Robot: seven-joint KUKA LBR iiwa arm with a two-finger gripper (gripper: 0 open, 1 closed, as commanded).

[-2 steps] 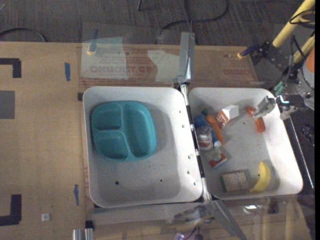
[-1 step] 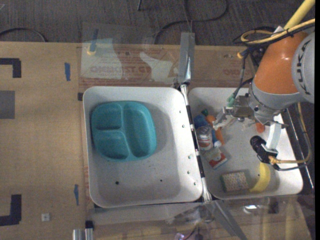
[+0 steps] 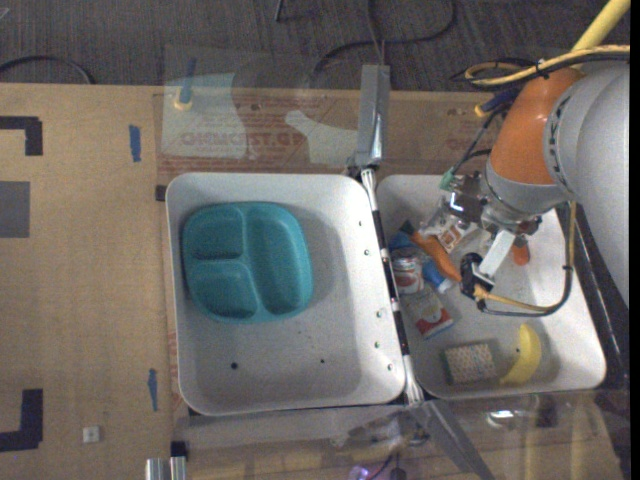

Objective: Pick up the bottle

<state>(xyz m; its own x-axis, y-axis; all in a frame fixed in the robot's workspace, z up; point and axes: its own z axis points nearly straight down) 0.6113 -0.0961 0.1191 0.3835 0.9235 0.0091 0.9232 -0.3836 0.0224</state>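
Your pincer [image 3: 462, 218] hangs low over the right bin [image 3: 580, 363] — I cannot tell its grip. The bottle [image 3: 437, 256] seems to lie just below it, among clutter — reachable.

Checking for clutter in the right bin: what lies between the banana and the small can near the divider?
In the camera view, between the banana and the can lie a tan sponge-like block and a small red-and-white packet, on the bin floor.

even, fairly bright overhead light; soft shadows inside the white bins [image 3: 270, 388]; overall slightly blurry and grainy
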